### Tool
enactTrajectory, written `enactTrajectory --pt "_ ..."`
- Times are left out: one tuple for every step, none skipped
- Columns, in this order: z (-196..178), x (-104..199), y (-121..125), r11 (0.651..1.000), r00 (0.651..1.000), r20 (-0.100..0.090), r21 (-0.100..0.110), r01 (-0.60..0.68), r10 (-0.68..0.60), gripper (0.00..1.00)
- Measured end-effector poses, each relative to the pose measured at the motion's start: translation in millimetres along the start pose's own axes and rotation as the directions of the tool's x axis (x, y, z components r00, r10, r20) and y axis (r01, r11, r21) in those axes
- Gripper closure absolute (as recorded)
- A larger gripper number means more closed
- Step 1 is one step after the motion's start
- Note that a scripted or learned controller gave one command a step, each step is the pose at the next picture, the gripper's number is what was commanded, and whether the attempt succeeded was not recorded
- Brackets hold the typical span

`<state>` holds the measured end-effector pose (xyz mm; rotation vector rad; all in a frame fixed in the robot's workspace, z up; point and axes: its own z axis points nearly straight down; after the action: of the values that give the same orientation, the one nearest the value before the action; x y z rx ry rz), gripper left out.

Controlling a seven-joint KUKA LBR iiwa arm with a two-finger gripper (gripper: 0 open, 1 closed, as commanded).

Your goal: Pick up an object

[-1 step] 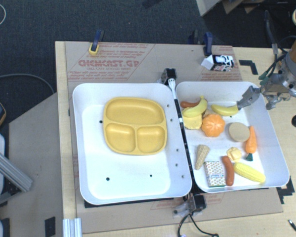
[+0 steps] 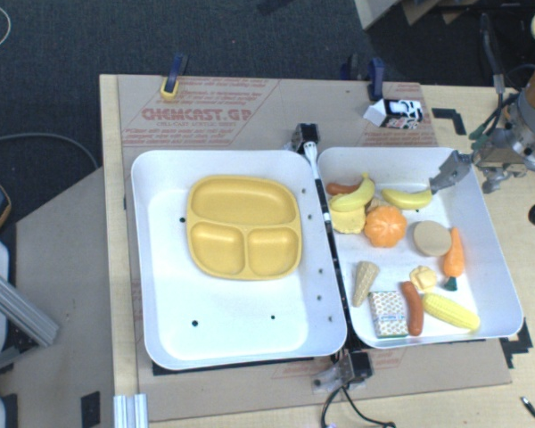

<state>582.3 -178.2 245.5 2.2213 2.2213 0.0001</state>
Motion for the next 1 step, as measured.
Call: enactTrajectory --pt "45.6 2.0 -7.6 1.0 1.0 -0.002 0.006 0.0 0.0 0.0"
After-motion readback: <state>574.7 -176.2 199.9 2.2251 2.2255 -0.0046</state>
